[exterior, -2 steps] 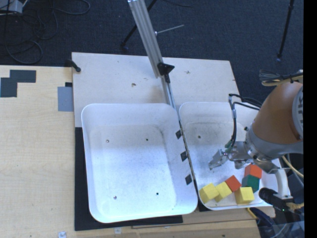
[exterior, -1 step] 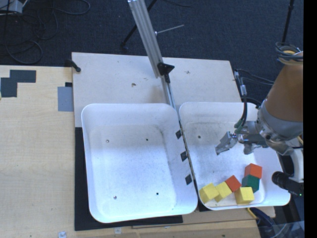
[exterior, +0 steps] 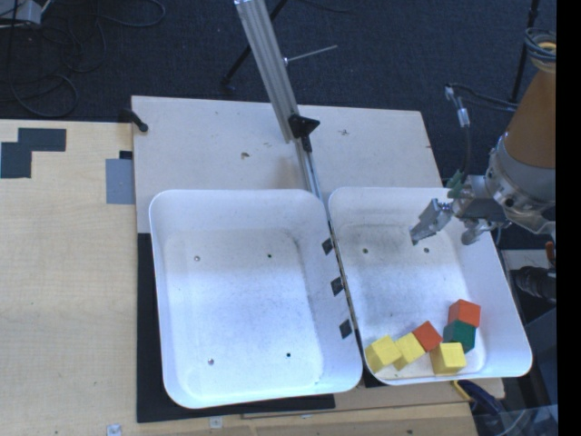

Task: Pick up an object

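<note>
Nearest me, the blocks huddle in the right bin's [exterior: 508, 271] front corner: two yellow cubes [exterior: 396, 350] touching, a third yellow block [exterior: 448, 358], an orange block [exterior: 427, 336], a green block [exterior: 460, 334] with an orange-red block [exterior: 465, 312] against it. All look small, hard-edged and matte, the bin smooth white plastic. They lie well toward the front from the gripper [exterior: 448, 223], which hangs over the bin's far half, its metal fingers spread apart with nothing between them.

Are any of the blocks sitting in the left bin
No, all the blocks lie clustered in the near corner of the right bin.
</note>
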Robot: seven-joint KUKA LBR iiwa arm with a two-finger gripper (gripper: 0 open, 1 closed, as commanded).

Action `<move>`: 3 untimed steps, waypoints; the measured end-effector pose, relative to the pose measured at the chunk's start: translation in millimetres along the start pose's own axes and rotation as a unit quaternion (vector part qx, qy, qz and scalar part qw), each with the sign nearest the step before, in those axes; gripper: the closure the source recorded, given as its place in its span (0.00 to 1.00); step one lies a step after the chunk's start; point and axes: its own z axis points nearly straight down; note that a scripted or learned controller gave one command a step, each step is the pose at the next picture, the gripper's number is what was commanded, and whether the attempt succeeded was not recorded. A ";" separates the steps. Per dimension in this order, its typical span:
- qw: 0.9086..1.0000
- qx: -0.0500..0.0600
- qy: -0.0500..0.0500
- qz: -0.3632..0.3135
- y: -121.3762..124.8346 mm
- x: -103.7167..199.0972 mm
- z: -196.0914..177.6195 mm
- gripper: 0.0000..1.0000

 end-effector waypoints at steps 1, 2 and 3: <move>1.000 0.006 0.001 0.002 35.5 -6.7 92.7 0.00; 1.000 -0.001 0.001 0.000 53.1 27.9 25.8 0.00; 1.000 0.006 0.002 0.000 94.6 49.2 128.0 0.00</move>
